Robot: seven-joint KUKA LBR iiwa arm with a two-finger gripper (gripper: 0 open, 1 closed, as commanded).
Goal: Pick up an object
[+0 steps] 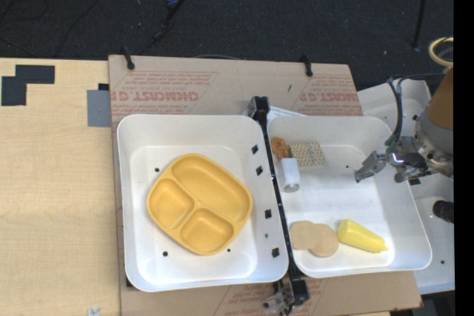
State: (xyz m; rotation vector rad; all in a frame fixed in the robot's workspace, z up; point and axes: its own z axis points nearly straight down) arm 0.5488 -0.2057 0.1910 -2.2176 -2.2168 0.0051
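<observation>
Looking down at a slant on a table of pale wood, two shallow white bins sit side by side on a sheet of brown cardboard. The left bin holds a yellow divided plate with three compartments, lying flat near the bin's middle and turned at an angle.

The right bin holds several small things. Along its near edge a yellow, cone-shaped object lies on its side toward the near right corner. Just beside it, to its left, rest two tan round discs, overlapping each other. Near the far left corner lie a small speckled rectangular pad, a brownish orange item against the bin's left wall, and a white cylinder just in front of them.

The grey arm reaches in from the right, its orange band at the picture's edge. Its tool hangs over the right bin's right side, about midway between the far and near edges, well apart from the yellow cone-shaped object and from the items at the far left. A grey finger points leftward into the bin. Nothing is visible between the fingers. Whether they stand wide or narrow cannot be told from this angle.
</observation>
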